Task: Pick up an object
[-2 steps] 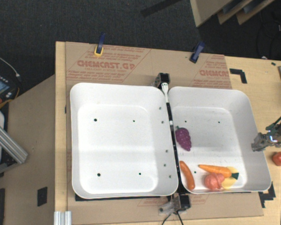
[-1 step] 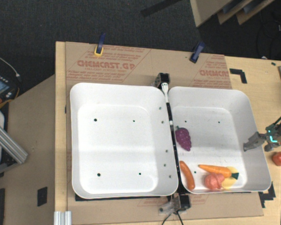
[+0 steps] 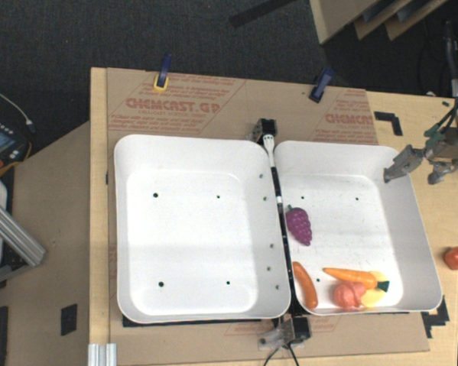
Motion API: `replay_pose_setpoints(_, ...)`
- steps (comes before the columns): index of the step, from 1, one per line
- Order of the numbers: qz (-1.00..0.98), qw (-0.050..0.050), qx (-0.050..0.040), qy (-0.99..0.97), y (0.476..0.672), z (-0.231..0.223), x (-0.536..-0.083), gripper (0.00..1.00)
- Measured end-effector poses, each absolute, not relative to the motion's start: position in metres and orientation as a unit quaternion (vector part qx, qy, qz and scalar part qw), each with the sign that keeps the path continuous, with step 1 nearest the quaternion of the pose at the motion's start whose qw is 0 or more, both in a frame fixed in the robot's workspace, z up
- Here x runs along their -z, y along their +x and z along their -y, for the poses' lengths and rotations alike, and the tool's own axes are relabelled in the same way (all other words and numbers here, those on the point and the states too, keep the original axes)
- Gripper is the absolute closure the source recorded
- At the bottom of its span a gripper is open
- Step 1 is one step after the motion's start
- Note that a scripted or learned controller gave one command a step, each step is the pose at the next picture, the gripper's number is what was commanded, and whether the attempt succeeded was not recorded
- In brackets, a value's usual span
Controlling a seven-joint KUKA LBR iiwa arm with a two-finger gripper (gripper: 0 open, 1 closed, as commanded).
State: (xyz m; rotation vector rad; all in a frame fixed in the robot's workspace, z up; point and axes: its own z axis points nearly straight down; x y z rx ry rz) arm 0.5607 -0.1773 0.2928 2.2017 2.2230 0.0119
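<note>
gripper [image 3: 416,167]: fingers spread wide, holding nothing, at right bin's [image 3: 410,226] far right rim
grapes [image 3: 299,225]: near divider
carrot [image 3: 351,276]: front corner

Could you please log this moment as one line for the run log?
end effector: over right bin's far right corner, nothing held | right bin: purple grapes, carrot, sausage, pink-yellow item | pick: not started
</note>
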Motion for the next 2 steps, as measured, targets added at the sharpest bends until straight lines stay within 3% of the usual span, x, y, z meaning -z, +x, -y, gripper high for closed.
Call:
replay_pose_setpoints(1,-0.708,0.003,-0.0007,0.706,0.556,0.181,-0.298,1.0)
replay_pose_setpoints(2,-0.706,-0.001,0.0009,0.708,0.528,0.19,-0.279,1.0)
